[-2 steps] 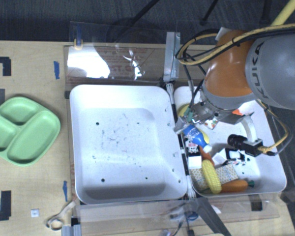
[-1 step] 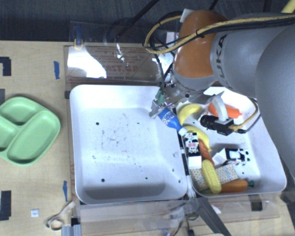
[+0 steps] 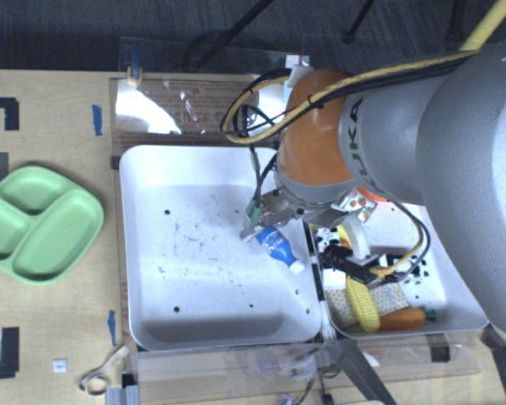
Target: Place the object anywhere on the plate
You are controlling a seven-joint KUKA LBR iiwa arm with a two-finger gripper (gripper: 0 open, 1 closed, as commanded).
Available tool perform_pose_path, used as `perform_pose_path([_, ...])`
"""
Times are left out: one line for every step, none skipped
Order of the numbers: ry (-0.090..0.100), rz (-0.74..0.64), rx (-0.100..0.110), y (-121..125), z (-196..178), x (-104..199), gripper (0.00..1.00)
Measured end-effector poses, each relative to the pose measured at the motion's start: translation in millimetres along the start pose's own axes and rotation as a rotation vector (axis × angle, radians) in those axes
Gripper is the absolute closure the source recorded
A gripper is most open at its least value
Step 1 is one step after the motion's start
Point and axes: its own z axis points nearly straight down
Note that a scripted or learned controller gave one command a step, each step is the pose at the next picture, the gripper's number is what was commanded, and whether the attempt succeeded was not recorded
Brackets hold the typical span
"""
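My gripper (image 3: 260,224) hangs under the orange band, over the right side of the left white bin (image 3: 152,175). It is shut on the upper end of a small blue bottle with a white cap (image 3: 280,247), which slants down and to the right from the fingers towards the wall between the two bins. The green plate (image 3: 38,222), with three compartments, lies on the wooden bench at the far left, outside the bins and well away from the gripper.
The right bin (image 3: 451,298) holds a yellow corn cob (image 3: 363,304), an orange carrot (image 3: 401,317) and several other small items. The grey arm covers most of that bin. A clear plastic sheet (image 3: 177,108) lies behind the left bin.
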Motion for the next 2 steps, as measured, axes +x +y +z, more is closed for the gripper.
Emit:
perform_pose_path([-0.001, 0.066, -0.002, 113, 25, -16, 1.00])
perform_pose_path([0.000, -0.119, -0.002, 34, 26, -30, 1.00])
